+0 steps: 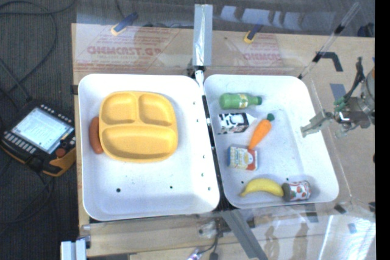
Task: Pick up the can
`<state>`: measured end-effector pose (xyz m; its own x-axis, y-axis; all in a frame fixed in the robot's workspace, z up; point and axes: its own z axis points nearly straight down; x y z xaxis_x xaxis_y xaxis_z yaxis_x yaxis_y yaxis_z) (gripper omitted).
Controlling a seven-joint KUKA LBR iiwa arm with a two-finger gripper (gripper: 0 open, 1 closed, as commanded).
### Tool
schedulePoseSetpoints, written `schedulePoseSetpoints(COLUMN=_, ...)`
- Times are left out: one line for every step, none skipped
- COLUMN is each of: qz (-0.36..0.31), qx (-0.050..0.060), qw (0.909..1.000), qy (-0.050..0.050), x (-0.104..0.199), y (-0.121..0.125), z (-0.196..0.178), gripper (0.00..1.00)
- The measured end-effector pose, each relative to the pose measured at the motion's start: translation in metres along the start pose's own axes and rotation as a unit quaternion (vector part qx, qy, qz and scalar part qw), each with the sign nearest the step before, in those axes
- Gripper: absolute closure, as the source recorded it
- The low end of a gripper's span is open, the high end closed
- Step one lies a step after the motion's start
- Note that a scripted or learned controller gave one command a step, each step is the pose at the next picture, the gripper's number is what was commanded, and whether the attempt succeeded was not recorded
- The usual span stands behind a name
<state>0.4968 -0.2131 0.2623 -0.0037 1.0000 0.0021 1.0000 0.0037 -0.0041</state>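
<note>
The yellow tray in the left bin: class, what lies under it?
A reddish-brown sausage-like item pokes out from beneath the yellow tray's left edge. How far it extends underneath, or whether anything else lies there, is covered.

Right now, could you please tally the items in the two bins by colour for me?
Yellow: 2, the divided tray and banana
Orange: 2, the carrot and the item tucked under the tray's left edge
Green: 1, the bottle
Black and white: 1, the carton
Red and white: 1, the can
Mixed colours: 1, the small box
Total: 8
</note>
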Motion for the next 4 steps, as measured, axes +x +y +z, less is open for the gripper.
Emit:
schedulePoseSetpoints(qz=-0.051, qx=0.0, qw=0.9987, qy=0.001, x=0.0008, y=-0.0119, z=0.1664, gripper=0.0)
schedulePoseSetpoints(qz=-0.05, qx=0.0, qw=0.9987, qy=0.001, x=0.0007, y=-0.012, z=0.1664, gripper=0.0)
schedulePoseSetpoints(qz=-0.05, qx=0.0, qw=0.9987, qy=0.001, x=0.0007, y=-0.012, z=0.1664, gripper=0.0)
schedulePoseSetpoints(qz=-0.264, qx=-0.005, qw=0.9645, qy=-0.001, x=-0.0087, y=-0.0087, z=0.1721, gripper=0.0)
